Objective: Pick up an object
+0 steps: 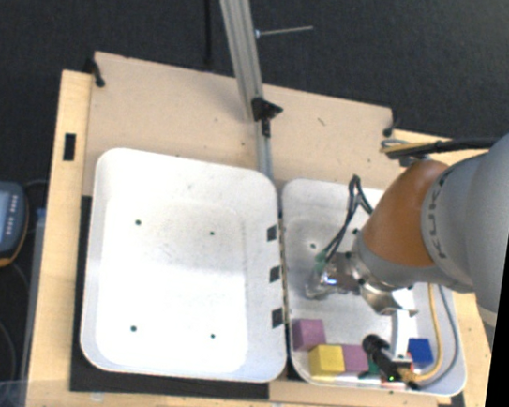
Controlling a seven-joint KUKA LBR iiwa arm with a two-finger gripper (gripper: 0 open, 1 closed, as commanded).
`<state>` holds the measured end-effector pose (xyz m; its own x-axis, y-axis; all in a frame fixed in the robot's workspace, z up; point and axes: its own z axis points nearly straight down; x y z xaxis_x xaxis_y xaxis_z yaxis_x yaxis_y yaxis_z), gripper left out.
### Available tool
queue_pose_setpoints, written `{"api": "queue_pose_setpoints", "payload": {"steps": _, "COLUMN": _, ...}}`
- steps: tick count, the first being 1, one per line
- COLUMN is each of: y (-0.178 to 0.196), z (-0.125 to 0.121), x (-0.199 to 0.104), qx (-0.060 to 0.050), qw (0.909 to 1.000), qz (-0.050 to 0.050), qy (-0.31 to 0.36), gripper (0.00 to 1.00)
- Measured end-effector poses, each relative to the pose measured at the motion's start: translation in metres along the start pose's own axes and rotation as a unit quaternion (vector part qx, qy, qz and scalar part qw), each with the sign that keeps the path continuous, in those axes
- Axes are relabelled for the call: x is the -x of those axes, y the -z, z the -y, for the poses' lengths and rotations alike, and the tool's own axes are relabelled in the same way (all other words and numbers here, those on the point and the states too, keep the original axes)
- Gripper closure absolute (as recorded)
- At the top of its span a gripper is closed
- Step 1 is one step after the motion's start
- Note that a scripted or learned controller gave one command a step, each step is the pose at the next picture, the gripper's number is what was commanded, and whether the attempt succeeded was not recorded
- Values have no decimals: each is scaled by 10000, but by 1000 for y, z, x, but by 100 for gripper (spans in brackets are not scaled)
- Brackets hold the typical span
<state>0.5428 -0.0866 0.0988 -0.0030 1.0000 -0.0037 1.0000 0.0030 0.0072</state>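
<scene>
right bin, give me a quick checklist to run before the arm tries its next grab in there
1. Targets present: ok. A purple block, a yellow block and a blue block lie near the right bin's front edge.
2. Gripper above the right bin: ok.
3. Gripper over a block: not ok; it sits behind the purple block, over bare floor.
4. Object already held: cannot tell.
5. Blocks spaced for a clean grasp: not ok; purple and yellow look close together.
6. Wrist cables clear of the blocks: ok.
</scene>
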Motion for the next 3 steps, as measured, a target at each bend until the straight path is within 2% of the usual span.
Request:
{"api": "queue_pose_setpoints", "payload": {"steps": 1, "y": 102, "z": 57, "x": -79, "qx": -2, "qw": 10000, "qz": -34, "qy": 25, "gripper": 100}}
{"api": "queue_pose_setpoints", "payload": {"steps": 2, "y": 98, "z": 48, "x": -156, "qx": -33, "qw": 10000, "qz": -28, "qy": 34, "gripper": 100}}
{"api": "queue_pose_setpoints", "payload": {"steps": 3, "y": 98, "z": 48, "x": -151, "qx": -37, "qw": 10000, "qz": -21, "qy": -9, "gripper": 0}}
